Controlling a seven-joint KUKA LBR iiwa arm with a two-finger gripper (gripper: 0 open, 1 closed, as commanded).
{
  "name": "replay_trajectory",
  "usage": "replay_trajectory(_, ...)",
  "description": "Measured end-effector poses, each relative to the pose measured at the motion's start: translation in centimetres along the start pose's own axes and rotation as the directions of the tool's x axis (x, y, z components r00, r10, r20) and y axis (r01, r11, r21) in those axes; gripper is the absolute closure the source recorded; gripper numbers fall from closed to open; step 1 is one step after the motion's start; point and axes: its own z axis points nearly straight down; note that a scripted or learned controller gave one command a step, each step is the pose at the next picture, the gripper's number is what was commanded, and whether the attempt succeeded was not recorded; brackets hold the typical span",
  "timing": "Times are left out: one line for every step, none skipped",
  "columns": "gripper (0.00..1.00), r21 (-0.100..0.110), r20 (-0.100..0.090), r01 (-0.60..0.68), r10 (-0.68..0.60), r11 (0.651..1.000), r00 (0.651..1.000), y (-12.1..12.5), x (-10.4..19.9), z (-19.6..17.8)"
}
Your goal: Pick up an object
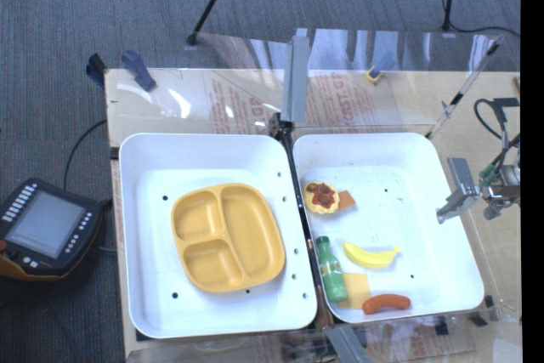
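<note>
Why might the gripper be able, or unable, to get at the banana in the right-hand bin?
Probably able: the banana lies flat with bare bin floor around it, and nothing stands between it and the gripper over the right bin's right edge.

the bench (212,102) carries two white bins side by side: the left bin (153,174) toward its left edge, the right bin (425,174) toward its right edge.

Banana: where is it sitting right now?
The banana lies in the right bin, toward its front, just right of the green bottle and behind the sausage.
</note>
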Motion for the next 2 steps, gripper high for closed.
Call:
replay_trajectory(0.00,0.009,-0.004,0.077,-0.077,0.997,0.997,2.8,7.7,9.1)
replay_trajectory(0.00,-0.008,0.011,0.121,-0.121,0.993,0.993,0.4,11.4,17.8)
